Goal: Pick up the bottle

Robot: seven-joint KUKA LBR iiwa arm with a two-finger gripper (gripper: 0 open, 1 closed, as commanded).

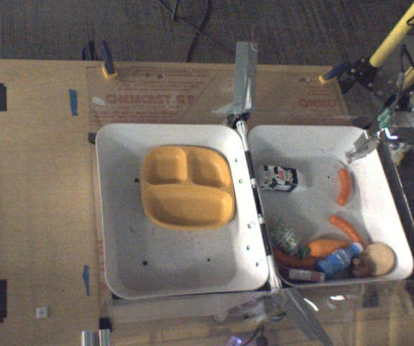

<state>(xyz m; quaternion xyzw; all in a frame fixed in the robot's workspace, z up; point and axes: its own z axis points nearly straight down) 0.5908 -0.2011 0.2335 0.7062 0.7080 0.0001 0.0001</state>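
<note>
1. The blue bottle [339, 259] lies flat in the right bin [315, 141], near its front edge, long axis slanted, white cap toward the upper right.
2. The end effector [363, 145] hovers at the bin's far right corner; its grip I cannot tell.

Plate [187, 187] in left bin [120, 215]; bottle [339, 259] in right bin [304, 146].

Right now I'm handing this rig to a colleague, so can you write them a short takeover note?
Tool: over the right bin's upper right corner, carrying nothing.
Bottle: blue, lying on its side low in the right bin, packed between a carrot and a round brown item.
Left bin: orange divided tray.
Done: nothing.
Left: reach the bottle, grasp it, lift it.
</note>
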